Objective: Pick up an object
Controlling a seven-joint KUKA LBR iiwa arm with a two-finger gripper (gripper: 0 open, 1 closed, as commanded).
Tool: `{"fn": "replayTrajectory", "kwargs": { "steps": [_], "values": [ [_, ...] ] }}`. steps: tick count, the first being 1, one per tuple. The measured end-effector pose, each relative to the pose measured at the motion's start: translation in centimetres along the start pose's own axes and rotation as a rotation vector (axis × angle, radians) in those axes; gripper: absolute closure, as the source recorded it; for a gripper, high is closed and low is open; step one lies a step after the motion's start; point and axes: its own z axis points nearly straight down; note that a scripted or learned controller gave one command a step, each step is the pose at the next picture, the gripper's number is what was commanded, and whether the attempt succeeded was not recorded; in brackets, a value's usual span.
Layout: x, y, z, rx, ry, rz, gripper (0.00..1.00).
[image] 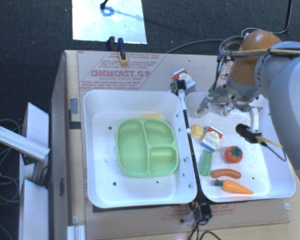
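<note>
Nearest you, your carrot [233, 187] and sausage [226, 173] lie at the right bin's [285, 181] front, the tomato [233, 154] just behind. Your gripper [215, 103] hangs over that bin's far end, well apart from them; you cannot tell its fingers' state.

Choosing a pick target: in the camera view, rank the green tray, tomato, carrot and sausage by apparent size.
1. green tray, by far largest
2. carrot and sausage, too alike to rank
3. tomato, shorter but rounder, so unsure against those two
</note>
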Motion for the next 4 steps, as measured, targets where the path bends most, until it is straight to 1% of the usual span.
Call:
{"fn": "replayTrajectory", "kwargs": {
  "steps": [2, 3, 4],
  "values": [
    [1.7, 0.0, 0.1, 0.001, -0.001, -0.001, 0.00],
    [1.4, 0.0, 0.0, 0.001, -0.002, 0.002, 0.00],
    [1.9, 0.0, 0.1, 0.002, -0.001, 0.000, 0.00]
  ]
}}
